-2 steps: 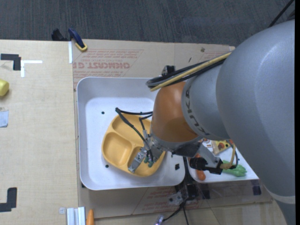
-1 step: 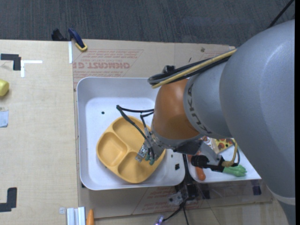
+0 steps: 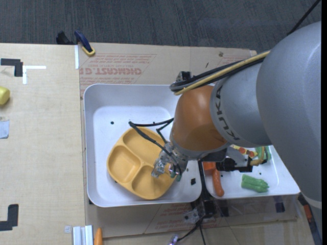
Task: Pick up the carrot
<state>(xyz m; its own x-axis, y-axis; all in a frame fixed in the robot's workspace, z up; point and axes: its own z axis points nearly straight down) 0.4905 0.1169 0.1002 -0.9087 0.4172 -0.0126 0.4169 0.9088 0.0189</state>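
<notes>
Your grey KUKA arm (image 3: 265, 101) holds its two-finger gripper (image 3: 167, 168) over the yellow divided plastic tray (image 3: 130, 165) in the left white bin (image 3: 97, 137) (whether it's parted or closed, you cannot tell). The slim orange carrot (image 3: 218, 182) lies rightward, in the right bin, long axis near-to-far

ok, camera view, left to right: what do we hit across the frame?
Small yellow object at the bench's left edge → yellow divided plastic tray in the left bin → gripper over that tray → orange carrot in the right bin → green knobbly toy vegetable.
</notes>
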